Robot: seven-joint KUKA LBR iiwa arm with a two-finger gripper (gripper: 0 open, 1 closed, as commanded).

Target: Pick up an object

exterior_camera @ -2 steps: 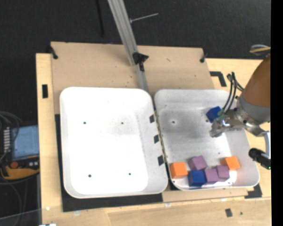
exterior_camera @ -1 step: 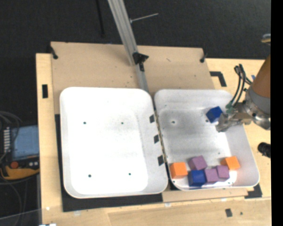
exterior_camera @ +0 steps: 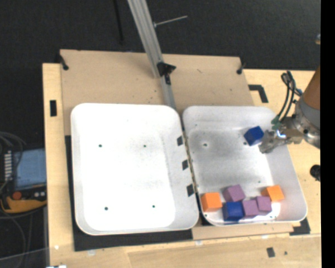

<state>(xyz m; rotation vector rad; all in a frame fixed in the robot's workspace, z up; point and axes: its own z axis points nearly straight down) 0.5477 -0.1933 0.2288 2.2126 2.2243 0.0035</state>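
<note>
A blue cube (exterior_camera: 253, 134) lies in the upper right part of the right bin (exterior_camera: 223, 149). My gripper (exterior_camera: 269, 140) reaches in from the right and sits right beside the cube's right side, touching or nearly touching it. At the near edge of the right bin lies a cluster of cubes: an orange cube (exterior_camera: 211, 201), a purple cube (exterior_camera: 234, 194), a dark blue cube (exterior_camera: 233, 211), two more purple cubes (exterior_camera: 250, 208) (exterior_camera: 263, 204), and another orange cube (exterior_camera: 275, 192).
The left bin (exterior_camera: 128, 166) sits next to the right one, the two rims meeting in the middle. A slanted metal pole (exterior_camera: 151, 43) rises behind the bins. Cables (exterior_camera: 289, 94) hang near the wrist at the right.
</note>
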